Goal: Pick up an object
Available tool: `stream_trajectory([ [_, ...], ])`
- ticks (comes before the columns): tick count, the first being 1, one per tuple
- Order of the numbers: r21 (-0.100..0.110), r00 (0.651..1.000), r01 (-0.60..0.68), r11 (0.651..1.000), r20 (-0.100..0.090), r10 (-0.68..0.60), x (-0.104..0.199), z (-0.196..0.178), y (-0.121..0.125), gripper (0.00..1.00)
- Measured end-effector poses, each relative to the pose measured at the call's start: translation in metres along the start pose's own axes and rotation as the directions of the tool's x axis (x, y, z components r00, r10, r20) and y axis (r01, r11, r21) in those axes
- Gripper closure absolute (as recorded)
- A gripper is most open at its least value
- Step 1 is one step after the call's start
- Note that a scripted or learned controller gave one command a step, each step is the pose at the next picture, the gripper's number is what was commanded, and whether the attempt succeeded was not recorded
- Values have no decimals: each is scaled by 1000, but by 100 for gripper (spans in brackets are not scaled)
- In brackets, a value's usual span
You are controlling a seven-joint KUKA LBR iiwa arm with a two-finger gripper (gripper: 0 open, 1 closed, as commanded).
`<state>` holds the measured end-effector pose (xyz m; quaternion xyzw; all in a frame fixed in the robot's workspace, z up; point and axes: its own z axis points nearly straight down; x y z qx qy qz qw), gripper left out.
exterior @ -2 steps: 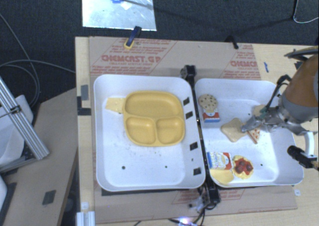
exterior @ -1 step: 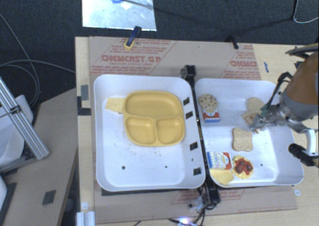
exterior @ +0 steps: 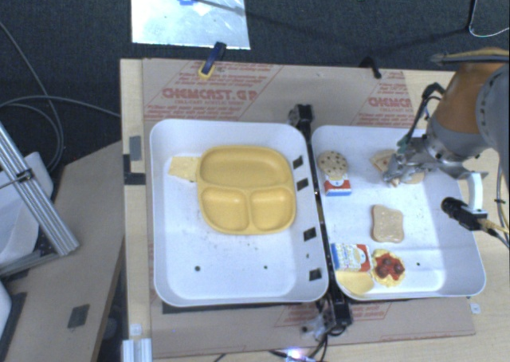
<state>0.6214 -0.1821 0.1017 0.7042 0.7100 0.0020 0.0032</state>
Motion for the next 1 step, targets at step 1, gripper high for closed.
stream_trajectory([
  [1, 5, 1000, -4, 1000, -1, 4, -2, 1, -3, 0],
])
